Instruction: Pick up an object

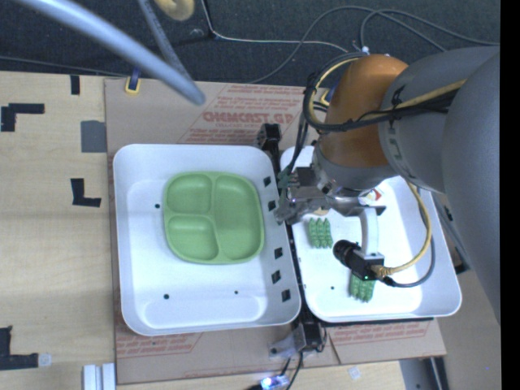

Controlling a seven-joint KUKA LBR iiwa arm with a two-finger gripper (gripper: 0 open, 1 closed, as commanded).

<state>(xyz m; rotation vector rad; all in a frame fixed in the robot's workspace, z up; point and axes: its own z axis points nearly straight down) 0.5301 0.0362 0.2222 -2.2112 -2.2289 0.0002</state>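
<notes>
Arm (422, 112) reaches in from right, over right bin (435, 299). Hand (305, 205) low at that bin's left edge, just beside divide between bins; grip state cannot tell. Green block (319, 233) just beside hand, on bin floor. Second green block (362, 288) nearer front. Left bin (138, 291) holds green tray (214, 217). Cardboard (236, 112) under bins on surface (49, 242).

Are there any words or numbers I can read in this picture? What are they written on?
"CHEMCAST GP": red print on the brown cardboard under the bins, partly blurred, so the reading is uncertain.
Fainter red lines beside it on the cardboard: too blurred to read.
Red print on the cardboard's bottom edge: too small to read.
Green plate: no writing visible.
</notes>
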